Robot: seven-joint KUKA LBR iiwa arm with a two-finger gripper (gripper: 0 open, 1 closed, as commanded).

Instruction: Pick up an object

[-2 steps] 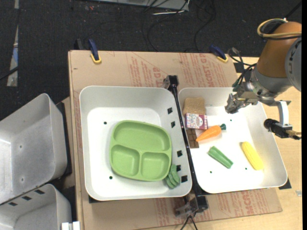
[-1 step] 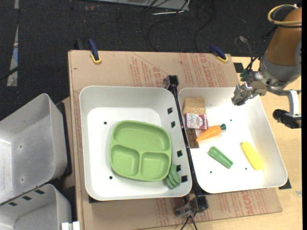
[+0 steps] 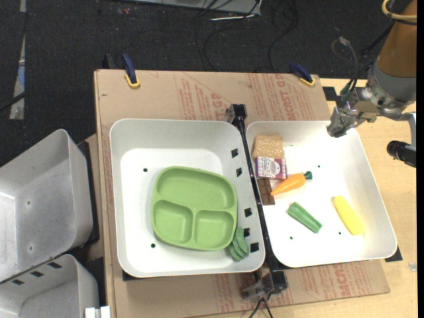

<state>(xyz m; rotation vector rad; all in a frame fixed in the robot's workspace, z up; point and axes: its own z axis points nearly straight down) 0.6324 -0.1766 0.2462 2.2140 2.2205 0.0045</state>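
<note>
My gripper (image 3: pixel 338 126) hangs over the far right corner of the right bin (image 3: pixel 371 177), with nothing seen in it. In that bin a tan block (image 3: pixel 267 146) lies against the left wall, and a small purple and pink box (image 3: pixel 270 168) sits just in front of it. An orange carrot (image 3: pixel 291 183) lies slanted near the bin's middle. A green pod (image 3: pixel 305 217) and a yellow piece (image 3: pixel 348 215) lie nearer the front. All of these are apart from the gripper, lower left of it.
The left bin (image 3: pixel 126 177) holds a green divided plate (image 3: pixel 194 207), with a small green item (image 3: pixel 238 247) tucked at its front right corner. A black divider (image 3: pixel 250 177) runs between the bins. Grey tubs (image 3: pixel 40 197) stand at the left.
</note>
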